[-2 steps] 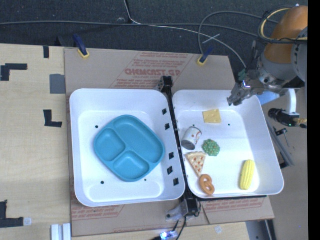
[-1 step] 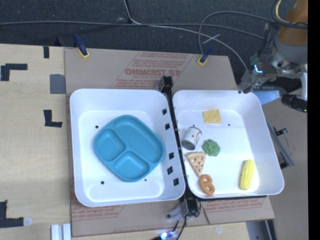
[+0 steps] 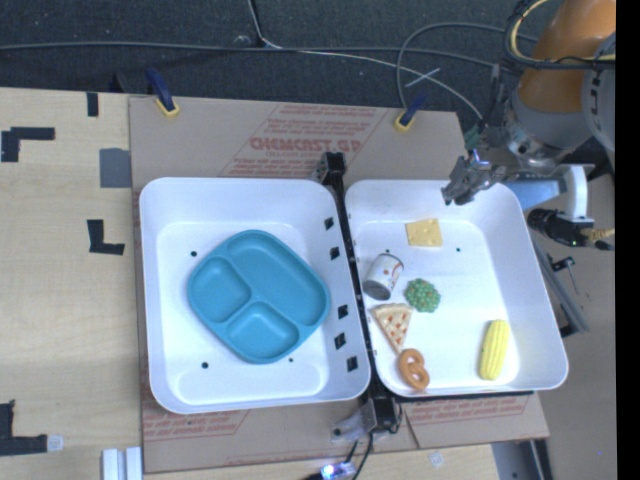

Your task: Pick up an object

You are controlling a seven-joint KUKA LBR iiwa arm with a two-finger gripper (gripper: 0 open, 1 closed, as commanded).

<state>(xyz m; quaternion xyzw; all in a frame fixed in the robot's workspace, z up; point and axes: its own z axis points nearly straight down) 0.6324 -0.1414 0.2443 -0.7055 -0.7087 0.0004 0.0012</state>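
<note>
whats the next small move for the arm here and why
Probably bring the pincer down and toward the cheese slice. It hangs over the far rim of the right bin with nothing in it, and the cheese is the nearest item, lying apart from the others.

Blue divided tray (image 3: 258,295) in left bin (image 3: 160,218).

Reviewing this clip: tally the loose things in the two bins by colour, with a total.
Blue: 1, the divided plate
Yellow: 2, the cheese slice and the corn cob
Green: 1, the broccoli
Orange: 2, the pizza slice and the pretzel
White and grey: 1, the small can
Total: 7
</note>
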